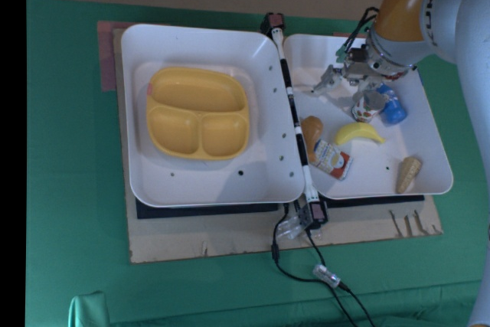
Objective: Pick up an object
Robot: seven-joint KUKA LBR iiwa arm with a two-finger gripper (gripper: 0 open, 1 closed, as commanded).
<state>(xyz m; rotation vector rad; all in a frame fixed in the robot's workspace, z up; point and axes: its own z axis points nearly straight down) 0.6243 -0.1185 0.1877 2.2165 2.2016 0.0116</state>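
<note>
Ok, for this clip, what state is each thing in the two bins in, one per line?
Yellow tray: flat in the left bin, right way up.
Banana: lying in the right bin.
Carton: lying flat.
Cone: on its side near the front corner.
Cup: under the gripper.
Blue item: beside the cup.

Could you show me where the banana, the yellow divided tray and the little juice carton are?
banana [359,134]: camera view, middle of its curved body.
yellow divided tray [197,112]: camera view, ridge between its compartments.
juice carton [331,158]: camera view, centre of its printed face.
</note>
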